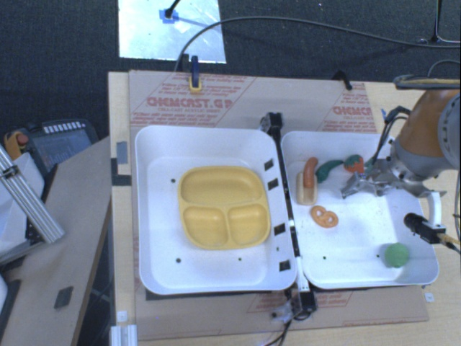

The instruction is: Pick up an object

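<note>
floor point(57, 27): dark, carpet-like perhaps | metal sheet point(171, 20) – shiny | bench point(119, 107): pale wood – cardboard point(245, 96) atop

A pale yellow three-compartment plastic tray point(222, 206) fills the left white bin point(155, 193). In the right white bin point(360, 262): an orange-red hot dog in a tan bun point(308, 179), an orange pretzel point(324, 216), a green ball point(395, 254), and a dark green and orange toy point(340, 165).

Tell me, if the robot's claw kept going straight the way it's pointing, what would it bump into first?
The gripper points left across the right bin. Going straight on, it would probably meet the hot dog first, with the pretzel just below that line. Height is hard to judge, so it might pass above.
</note>
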Controlling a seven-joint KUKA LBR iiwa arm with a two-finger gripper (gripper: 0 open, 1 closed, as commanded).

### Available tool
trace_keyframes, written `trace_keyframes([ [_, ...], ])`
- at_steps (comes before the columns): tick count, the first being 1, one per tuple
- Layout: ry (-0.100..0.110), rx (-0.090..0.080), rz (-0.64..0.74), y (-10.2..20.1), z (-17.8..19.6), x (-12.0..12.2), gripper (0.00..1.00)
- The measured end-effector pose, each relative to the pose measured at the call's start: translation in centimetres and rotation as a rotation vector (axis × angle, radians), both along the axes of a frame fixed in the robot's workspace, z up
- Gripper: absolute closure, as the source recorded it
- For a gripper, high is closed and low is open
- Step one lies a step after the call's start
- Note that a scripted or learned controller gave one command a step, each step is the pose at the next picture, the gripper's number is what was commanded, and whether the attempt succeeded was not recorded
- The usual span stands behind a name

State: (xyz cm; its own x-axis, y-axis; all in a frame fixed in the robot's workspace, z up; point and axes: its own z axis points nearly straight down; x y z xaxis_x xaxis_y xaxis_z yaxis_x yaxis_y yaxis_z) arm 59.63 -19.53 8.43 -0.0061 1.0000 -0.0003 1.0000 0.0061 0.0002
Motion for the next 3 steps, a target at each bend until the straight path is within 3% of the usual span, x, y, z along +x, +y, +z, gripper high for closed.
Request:
trace_keyframes([
  [1,-0.003,-0.001,0.002,0.0,1.1,0.1,1.0],
  [3,-0.009,-0.003,-0.001,-1.0,12.6,0.9,1.0],
])
